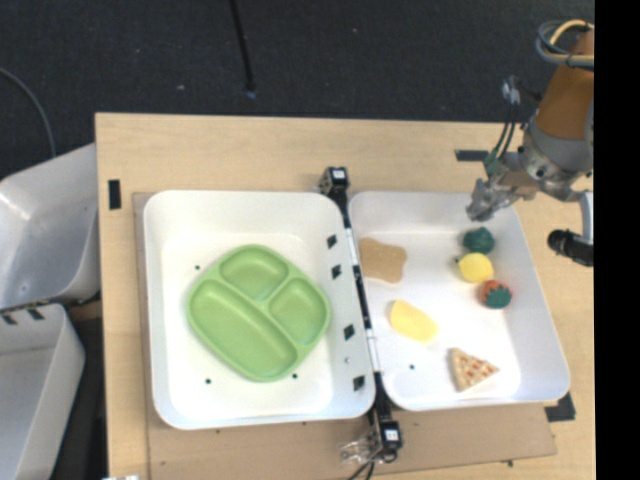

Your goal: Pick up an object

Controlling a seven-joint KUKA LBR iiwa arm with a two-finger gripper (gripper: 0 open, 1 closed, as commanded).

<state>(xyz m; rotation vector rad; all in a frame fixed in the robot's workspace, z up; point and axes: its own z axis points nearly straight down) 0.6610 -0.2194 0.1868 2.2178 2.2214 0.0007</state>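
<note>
Gripper (483, 204) sits over the far right corner of the right bin (535, 368), tip pointing down and toward the left. I can't tell how it's set from this slanted view — too small and blurred — but I see nothing in it.

Closest candidate is the dark green piece (479, 238), just beside the tip on the near side, a touch right of it. Right after that in the same line: the yellow round piece (475, 266), then the red-and-green piece (495, 293). They run in a short row along the right side of the bin, nearly touching — crowding is my worry for any grab there.

Further off: tan flat piece (381, 259) by the divider, yellow lump (411, 320) mid-bin, pizza slice (470, 368) near the front. Left bin (160, 368) holds a green divided plate (259, 311).

I judge nothing is picked yet.
</note>
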